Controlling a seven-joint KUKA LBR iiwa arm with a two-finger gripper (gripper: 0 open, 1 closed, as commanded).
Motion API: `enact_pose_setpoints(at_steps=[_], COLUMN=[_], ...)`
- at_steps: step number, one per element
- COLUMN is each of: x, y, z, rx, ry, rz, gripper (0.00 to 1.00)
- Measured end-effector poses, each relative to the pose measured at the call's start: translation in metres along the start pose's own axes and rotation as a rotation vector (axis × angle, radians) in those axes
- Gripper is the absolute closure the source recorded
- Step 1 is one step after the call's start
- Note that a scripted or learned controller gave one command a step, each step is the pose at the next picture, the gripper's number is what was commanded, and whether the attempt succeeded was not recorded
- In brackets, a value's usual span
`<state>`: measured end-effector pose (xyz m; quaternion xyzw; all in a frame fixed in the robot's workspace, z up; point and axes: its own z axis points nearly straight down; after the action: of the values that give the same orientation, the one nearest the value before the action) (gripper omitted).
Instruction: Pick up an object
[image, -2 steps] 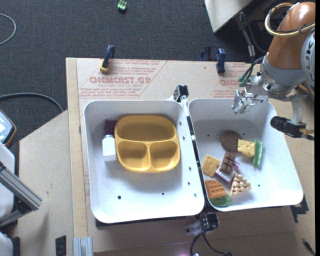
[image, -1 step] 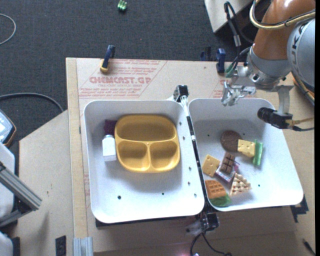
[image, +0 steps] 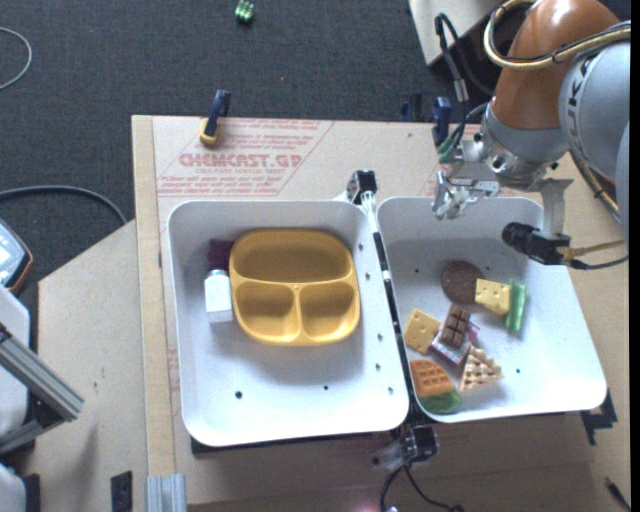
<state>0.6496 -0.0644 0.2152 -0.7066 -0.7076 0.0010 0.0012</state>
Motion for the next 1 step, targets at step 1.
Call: enact_pose_setpoints(at_steps=[1], x=[-0.0035], y=[0.0021], z=[-0.0204], rx=[-0.008], ry=[-0.001], rz=[0.0], gripper=[1.0])
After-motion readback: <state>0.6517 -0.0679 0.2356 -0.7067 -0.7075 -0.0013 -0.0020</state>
